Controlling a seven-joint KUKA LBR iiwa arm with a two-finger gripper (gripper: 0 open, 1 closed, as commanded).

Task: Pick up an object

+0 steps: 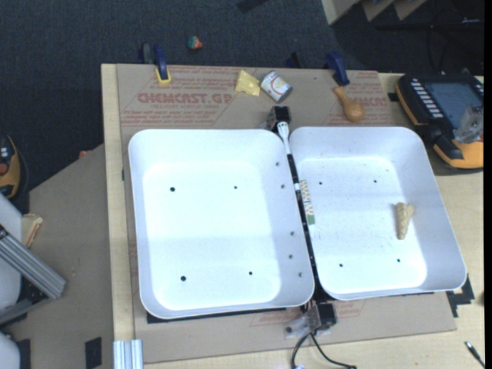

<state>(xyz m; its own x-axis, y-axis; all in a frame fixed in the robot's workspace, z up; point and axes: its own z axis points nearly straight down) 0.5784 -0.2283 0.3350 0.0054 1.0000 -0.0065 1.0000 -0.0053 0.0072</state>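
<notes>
Two white bins (219, 141); right one holds a tan cone-shaped object (403, 220).

Seen from above, the left bin (135, 206) and the right bin (435, 177) lie side by side on the bench (201, 97), each in full view from rim to rim. A pale, cone-shaped piece (403, 220) lies alone on the floor of the right bin, near its right wall.
</notes>
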